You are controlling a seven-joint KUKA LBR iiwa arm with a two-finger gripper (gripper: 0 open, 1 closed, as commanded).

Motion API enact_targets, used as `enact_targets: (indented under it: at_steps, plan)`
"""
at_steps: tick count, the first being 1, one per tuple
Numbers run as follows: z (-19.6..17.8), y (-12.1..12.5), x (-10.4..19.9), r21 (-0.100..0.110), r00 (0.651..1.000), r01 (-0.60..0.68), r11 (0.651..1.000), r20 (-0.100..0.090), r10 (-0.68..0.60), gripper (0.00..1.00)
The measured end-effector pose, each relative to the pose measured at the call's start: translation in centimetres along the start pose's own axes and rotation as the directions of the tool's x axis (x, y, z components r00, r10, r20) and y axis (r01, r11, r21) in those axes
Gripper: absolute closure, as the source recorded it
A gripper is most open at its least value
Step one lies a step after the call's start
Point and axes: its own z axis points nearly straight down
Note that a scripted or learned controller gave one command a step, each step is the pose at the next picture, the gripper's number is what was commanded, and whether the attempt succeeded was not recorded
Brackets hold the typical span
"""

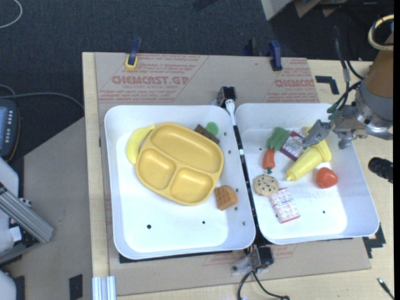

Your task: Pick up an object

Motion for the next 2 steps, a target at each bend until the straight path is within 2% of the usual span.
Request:
enact_targets:
  at_steps: [1,2]
  plan:
    - [-0.8,0.3,0.0,-0.014,1.0,0.003,1.0,0.003,-0.003,0.0]
    - [3.6,0.1,0.7,-0.008,1.0,0.004,1.0,0.001,-0.004,0.0]
